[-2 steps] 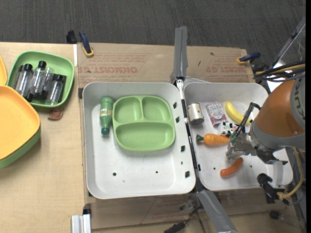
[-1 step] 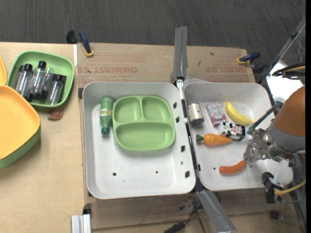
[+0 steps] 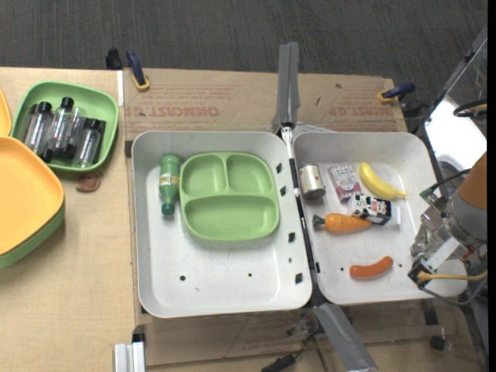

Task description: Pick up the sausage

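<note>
The sausage point(image 3: 371, 269) is a short orange-red link lying flat on the floor of the right bin point(image 3: 338, 289), near its front right. My gripper point(image 3: 428, 254) hangs at the bin's right rim, just right of the sausage and apart from it. Cables and the wrist cover its tip. Nothing is seen held in it.
The right bin also holds a carrot point(image 3: 345, 223), a banana point(image 3: 380, 181), a small can point(image 3: 311, 181), a pink packet point(image 3: 343, 180) and a black-and-white packet point(image 3: 372, 206). In the left bin point(image 3: 147, 277) lie a green divided plate point(image 3: 229, 196) and a green bottle point(image 3: 168, 183).
</note>
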Controlling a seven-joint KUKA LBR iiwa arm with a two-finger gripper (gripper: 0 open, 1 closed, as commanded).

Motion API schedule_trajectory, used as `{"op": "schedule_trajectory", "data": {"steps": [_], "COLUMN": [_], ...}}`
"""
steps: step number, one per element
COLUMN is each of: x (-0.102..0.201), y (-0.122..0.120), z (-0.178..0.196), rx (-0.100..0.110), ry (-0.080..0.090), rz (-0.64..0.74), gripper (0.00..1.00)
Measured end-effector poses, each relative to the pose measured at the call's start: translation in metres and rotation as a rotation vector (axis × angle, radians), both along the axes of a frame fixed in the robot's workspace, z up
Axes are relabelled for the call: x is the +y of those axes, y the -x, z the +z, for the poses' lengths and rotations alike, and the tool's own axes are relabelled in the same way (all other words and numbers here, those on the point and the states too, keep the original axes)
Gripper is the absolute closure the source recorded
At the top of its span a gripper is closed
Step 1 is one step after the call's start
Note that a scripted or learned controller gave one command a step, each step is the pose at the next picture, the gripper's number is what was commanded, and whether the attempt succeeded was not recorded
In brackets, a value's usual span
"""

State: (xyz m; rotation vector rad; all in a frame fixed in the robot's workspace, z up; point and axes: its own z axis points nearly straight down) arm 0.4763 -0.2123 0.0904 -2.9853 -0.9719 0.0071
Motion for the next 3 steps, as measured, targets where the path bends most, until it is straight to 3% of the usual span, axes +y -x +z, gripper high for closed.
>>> {"op": "schedule_trajectory", "data": {"steps": [1, 2, 3], "x": [-0.010, 0.030, -0.002], "y": [0.000, 0.001, 0.000], "z": [0.056, -0.001, 0.000], "rx": [0.000, 0.003, 0.001], "ry": [0.001, 0.000, 0.001], "rz": [-0.188, -0.401, -0.428], "gripper": [1.00, 1.00, 1.00]}}
